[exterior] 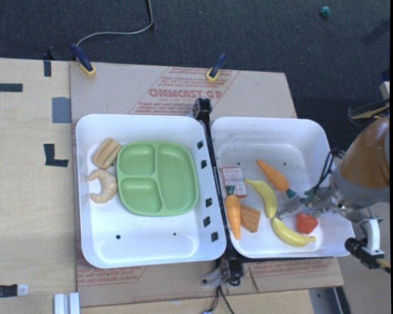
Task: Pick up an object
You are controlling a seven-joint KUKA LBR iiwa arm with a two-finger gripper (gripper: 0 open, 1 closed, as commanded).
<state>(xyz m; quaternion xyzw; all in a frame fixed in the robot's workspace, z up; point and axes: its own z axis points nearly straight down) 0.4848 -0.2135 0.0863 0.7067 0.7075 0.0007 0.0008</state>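
Looks like it's in the reach-in stage of the pick, nothing lifted yet as far as I can tell. The gripper (293,205) is down low in the right bin (318,133), sitting between the two bananas (265,196) and just beside the red thing (306,223), maybe a tomato or strawberry, hard to say. Whether the jaws are spread or closed I honestly can't tell, it's too small and blurry, and I don't see anything clearly clamped in there. The arm (367,162) comes in from the right edge, orange band over the bin's wall, wrist angled down and toward the left. Other candidates in that bin: a carrot (273,174) up behind, another carrot (233,216) by the divider, an orange wedge (250,218) and a small packet (233,177). My guess for the next move: it needs to settle on one target, probably a banana or the red thing, get squarely over it and close. Stuff is crowded there, so a nudge could shove a neighbour instead. The left bin (92,241) has a green tray (158,178) and two pastries (105,169), well apart from the action.
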